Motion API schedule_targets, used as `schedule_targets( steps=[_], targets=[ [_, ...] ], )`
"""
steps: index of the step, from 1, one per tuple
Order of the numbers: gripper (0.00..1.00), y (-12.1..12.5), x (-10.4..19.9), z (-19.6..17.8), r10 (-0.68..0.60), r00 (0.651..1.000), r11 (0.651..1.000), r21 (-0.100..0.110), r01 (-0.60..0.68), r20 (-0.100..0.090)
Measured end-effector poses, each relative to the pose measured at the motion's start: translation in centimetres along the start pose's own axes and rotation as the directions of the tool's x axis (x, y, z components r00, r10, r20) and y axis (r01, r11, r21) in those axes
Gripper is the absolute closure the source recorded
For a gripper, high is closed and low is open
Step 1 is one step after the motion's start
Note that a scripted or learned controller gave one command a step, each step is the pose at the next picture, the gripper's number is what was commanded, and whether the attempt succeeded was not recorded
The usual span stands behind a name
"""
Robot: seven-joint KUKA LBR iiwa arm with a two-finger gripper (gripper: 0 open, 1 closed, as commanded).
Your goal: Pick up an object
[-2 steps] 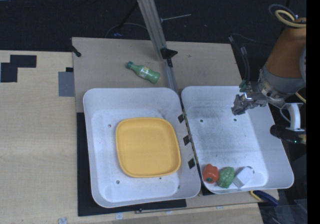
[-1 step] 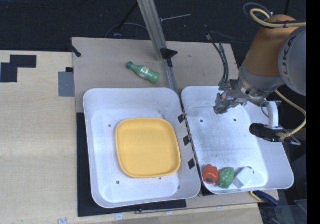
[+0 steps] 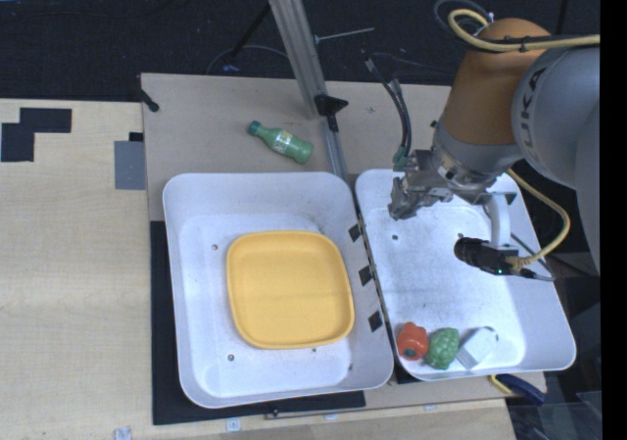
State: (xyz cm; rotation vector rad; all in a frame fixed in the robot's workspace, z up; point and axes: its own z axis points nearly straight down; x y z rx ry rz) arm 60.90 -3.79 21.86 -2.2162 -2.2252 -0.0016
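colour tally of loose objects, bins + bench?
Yellow: 1, the plate in the left bin
Green: 2, the bottle on the bench, and the green item in the right bin
Orange-red: 1, the item beside it
White/grey: 1, the block in that corner
Total: 5

2 bins [image 3: 196, 222], smooth white plastic, faint speckling. Yellow plate [image 3: 290, 288]: matt plastic. Green bottle [image 3: 281, 142]: glossy plastic. Bench [image 3: 69, 262]: pale wood, matt. Slanted post [image 3: 299, 36]: ribbed bare metal. Arm [image 3: 509, 85]: smooth grey-and-orange casing, slight sheen.
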Motion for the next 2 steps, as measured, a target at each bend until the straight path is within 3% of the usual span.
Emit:
schedule_targets(
  steps=[2],
  targets=[
    [1.0,0.0,10.7,-2.2,0.001,1.0,1.0,0.0,-0.001,0.002]
  ],
)
